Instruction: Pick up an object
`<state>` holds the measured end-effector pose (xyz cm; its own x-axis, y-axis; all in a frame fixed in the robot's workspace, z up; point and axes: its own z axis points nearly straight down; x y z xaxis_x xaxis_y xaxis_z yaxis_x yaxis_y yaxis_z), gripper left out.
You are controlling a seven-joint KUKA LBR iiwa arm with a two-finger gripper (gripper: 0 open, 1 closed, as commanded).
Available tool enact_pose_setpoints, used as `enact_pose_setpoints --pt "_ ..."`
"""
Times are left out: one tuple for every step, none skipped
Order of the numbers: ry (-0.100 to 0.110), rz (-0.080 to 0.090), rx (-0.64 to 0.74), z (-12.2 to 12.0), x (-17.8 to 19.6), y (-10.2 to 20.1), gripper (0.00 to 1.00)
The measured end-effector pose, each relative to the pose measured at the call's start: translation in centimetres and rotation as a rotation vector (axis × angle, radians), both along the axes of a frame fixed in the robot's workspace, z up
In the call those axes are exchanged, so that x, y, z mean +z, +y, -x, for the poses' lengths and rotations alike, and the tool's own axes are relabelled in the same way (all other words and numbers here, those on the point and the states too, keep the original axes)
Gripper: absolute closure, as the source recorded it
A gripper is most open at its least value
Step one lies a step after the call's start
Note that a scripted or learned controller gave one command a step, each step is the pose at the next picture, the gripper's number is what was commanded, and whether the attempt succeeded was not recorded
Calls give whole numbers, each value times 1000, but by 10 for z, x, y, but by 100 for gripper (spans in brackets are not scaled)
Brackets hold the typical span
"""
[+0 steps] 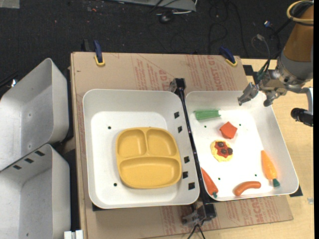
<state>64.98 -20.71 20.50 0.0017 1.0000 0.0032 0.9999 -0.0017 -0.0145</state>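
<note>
My gripper [257,96] hangs with fingers spread, empty; the green piece [207,114] lies nearest, down-left, its long axis roughly left-right.

One fixed camera is mounted above the bench [129,66], looking down at a slant. Both white bins are in frame: left bin [94,133] and right bin [284,148], side by side at centre. Dark floor crosses the top of the view. The arm [299,49] enters from the right edge. The range is moderate, taking in the whole bench width.
</note>
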Motion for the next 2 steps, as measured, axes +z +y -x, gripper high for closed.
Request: enact_pose_setpoints --pt "-15 4 3 -3 9 1 0" --pt "-8 2 1 -3 -53 -4 0"
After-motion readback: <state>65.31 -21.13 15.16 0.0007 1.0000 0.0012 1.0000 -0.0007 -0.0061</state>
